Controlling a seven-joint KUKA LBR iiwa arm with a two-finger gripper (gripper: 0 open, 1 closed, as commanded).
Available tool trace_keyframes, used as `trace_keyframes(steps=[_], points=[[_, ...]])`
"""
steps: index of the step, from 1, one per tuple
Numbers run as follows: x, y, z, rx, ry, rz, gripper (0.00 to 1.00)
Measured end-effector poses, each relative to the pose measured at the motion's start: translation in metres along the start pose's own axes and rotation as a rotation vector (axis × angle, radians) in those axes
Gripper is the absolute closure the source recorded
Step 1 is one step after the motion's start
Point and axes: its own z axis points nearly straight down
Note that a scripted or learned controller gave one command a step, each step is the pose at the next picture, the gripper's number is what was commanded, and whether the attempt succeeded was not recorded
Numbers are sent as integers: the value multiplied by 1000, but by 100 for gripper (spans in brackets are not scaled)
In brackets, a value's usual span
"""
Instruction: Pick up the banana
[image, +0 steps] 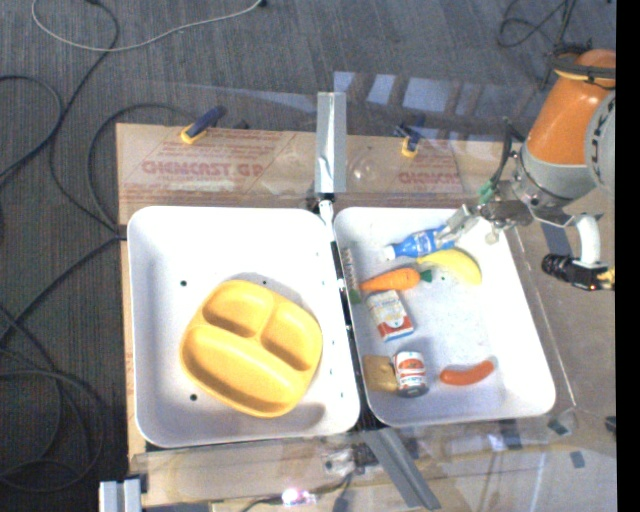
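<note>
Nearest the camera in the right white plastic bin (535, 385), a small red-labelled tin can (410, 372) stands beside a brown round item (379, 374), with a red-orange sausage-shaped piece (468, 374) lying just to its right. Farther in sits a small white and red carton (393, 314), and just beyond it an orange plastic carrot (391, 280) lies across the bin. The yellow banana (454, 264) rests on the bin floor at the carrot's right end, touching a blue and white plastic bottle (418, 244) that lies just behind it. The left white plastic bin (160, 240) holds 1 yellow divided plate (252, 346), turned over. Above the right bin's far right corner, the grey gripper (478, 216) hovers near the banana and bottle; I cannot tell how its fingers are set. Both bins sit on a brown cardboard-covered tabletop (230, 170).
</note>
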Motion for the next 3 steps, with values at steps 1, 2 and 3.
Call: trace_keyframes(steps=[1, 2, 3], points=[[26, 20, -19, 1, 0, 126, 0], [71, 34, 25, 2, 0, 90, 0], [8, -15, 62, 3, -2, 182, 0]])
